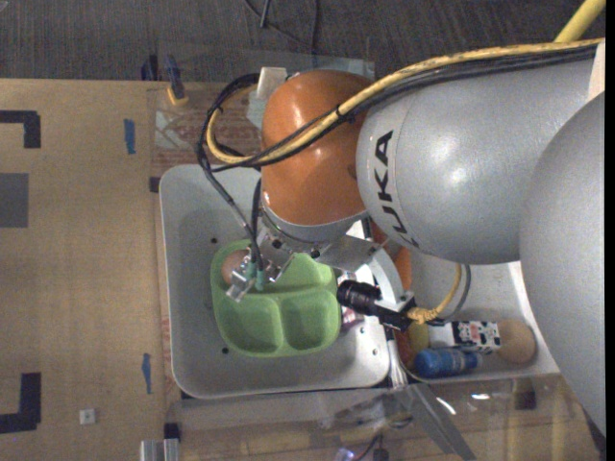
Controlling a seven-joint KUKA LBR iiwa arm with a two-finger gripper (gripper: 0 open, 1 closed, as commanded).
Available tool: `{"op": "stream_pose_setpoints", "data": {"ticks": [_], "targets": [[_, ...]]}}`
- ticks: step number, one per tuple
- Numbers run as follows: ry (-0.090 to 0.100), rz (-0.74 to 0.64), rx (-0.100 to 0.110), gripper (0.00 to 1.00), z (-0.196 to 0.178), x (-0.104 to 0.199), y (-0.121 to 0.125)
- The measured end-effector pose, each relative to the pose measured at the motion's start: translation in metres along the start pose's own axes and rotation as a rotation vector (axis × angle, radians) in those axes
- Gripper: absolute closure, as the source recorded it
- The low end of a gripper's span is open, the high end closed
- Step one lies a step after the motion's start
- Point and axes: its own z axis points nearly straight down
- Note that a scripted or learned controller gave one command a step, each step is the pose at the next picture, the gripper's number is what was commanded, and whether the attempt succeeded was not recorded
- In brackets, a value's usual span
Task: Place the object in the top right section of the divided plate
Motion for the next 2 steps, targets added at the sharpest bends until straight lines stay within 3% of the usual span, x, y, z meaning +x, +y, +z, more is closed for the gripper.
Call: {"op": "stream_pose_setpoints", "data": {"ticks": [1,2], "targets": [[0.003,-0.089,0.002,1.00,0.111,-0.017,-0.017],[0.001,0.232,0.003,1.00,0.064,-0.022,-0.044]]}}
